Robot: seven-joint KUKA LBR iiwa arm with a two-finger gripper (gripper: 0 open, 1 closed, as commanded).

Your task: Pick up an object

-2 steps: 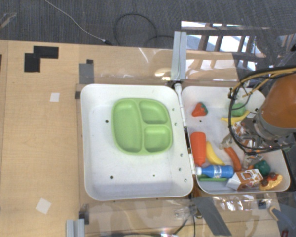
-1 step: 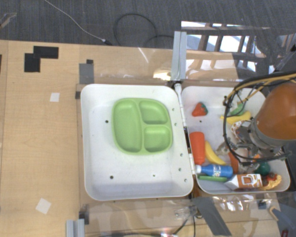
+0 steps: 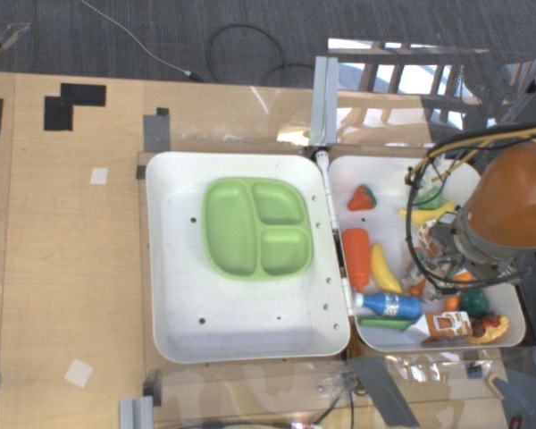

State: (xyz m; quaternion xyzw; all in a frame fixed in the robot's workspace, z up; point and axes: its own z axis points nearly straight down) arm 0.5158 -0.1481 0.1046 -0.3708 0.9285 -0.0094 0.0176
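1. Reaching down into the right bin point(image 3: 511, 327), arm point(image 3: 509, 208) hangs over the toy food; can't tell how the fingers stand.
2. Carrot point(image 3: 356, 257) and banana point(image 3: 385, 271) lie just beside it; next it needs a clean drop onto one.

Green divided plate point(image 3: 255, 228) in white left bin point(image 3: 174, 329). White right bin point(image 3: 377, 170): red strawberry point(image 3: 363, 198), orange carrot point(image 3: 355, 257), yellow banana point(image 3: 384, 270), blue-white bottle point(image 3: 389, 306). Arm point(image 3: 515, 199) orange, grey.

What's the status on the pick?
Arm over right bin, end effector hidden under wrist. Carrot, banana, bottle lying loose. Green tray in left bin.
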